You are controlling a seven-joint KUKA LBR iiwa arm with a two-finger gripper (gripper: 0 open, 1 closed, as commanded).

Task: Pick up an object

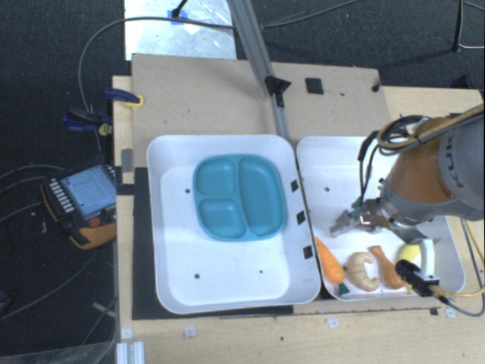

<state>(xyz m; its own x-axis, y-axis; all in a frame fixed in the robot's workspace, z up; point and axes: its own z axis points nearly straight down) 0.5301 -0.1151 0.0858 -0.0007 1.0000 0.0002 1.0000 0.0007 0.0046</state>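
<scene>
Carrot (328,258) is the closest thing to the gripper (345,222), so I'd call that the likely pick. It's lying in the right bin (326,165), down at the near left corner, tilted so one end points far-left, with a bit of green at its near end. Next to it along the near wall, going right, are a pale curled piece (364,271) (looks like a croissant or a shrimp, hard to say), then an orange piece (386,268) touching it, then a yellow lump (409,252) partly hidden by robot hardware.

The gripper sits over the middle of the right bin, just on the far side of the carrot and a little to its right, with its tip pointing left. Honestly I can't tell from this angle whether it's open or closed, the tip is just a grey blur. The arm (424,180) comes in from the right with the orange band showing.

The left bin (174,264) holds a teal divided plate (227,180) with three compartments, sitting toward the far side. Both bins rest on a brown board (197,89), touching along their shared edge. A blue clamp (121,97) grips the board's far left corner.
</scene>
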